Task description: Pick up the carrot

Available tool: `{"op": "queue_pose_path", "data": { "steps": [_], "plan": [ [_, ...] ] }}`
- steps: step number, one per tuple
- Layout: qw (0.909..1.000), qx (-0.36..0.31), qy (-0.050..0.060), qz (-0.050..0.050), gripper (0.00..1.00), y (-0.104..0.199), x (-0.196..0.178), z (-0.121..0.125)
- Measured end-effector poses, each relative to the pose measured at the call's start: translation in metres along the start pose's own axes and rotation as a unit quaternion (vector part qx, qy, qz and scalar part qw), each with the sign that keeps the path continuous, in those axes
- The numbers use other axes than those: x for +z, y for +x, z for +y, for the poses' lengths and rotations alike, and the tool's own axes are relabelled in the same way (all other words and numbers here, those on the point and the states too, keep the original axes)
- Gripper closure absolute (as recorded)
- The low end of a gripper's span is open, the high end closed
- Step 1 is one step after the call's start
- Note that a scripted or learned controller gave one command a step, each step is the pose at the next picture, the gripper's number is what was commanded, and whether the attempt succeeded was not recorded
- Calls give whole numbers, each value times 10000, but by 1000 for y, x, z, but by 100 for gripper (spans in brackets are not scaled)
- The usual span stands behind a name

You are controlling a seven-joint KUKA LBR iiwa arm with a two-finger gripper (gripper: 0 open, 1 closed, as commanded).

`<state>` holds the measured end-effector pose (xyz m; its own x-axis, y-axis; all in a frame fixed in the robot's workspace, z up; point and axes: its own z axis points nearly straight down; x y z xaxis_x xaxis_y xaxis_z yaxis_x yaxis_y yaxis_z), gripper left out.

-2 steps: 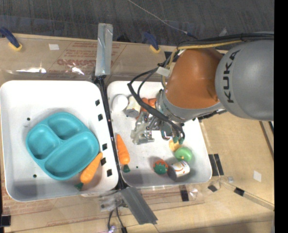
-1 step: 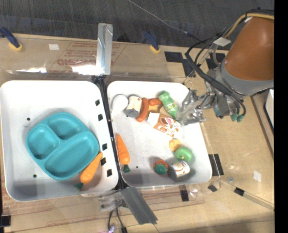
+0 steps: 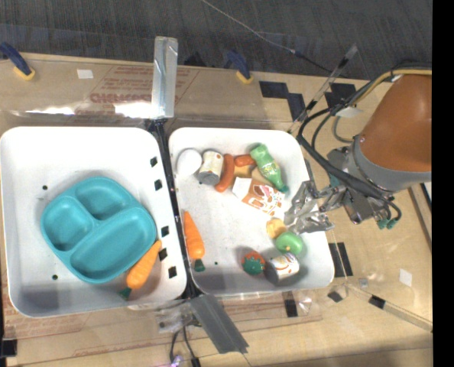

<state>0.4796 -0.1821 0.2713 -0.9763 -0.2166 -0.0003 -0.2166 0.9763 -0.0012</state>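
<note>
One gripper, seemingly open, holding nothing

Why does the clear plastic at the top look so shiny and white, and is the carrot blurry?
In the camera view, light bounces off the clear sheet, making a white glare streak; the carrot on the bins' middle edge looks fairly sharp; the gripper looks a bit smeary; soft grey shadows lie along the left bin.

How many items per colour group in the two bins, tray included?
Orange: 3, the carrot by the tray, a carrot at the divider, a sausage-like piece
Green: 2, a bottle, a round fruit
Teal: 1, the tray
Others, mixed colours: 6
Total: 12
</note>
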Motion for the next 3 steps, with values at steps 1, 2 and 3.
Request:
{"op": "queue_pose_path", "data": {
  "steps": [1,2,3],
  "plan": [
    [9969,-787,11,-16,100,-13,-5,-32],
    [9772,-2124,1,-12,100,-86,7,-48],
    [8813,-4725,-20,1,100,-46,66,-38]
  ]
}}
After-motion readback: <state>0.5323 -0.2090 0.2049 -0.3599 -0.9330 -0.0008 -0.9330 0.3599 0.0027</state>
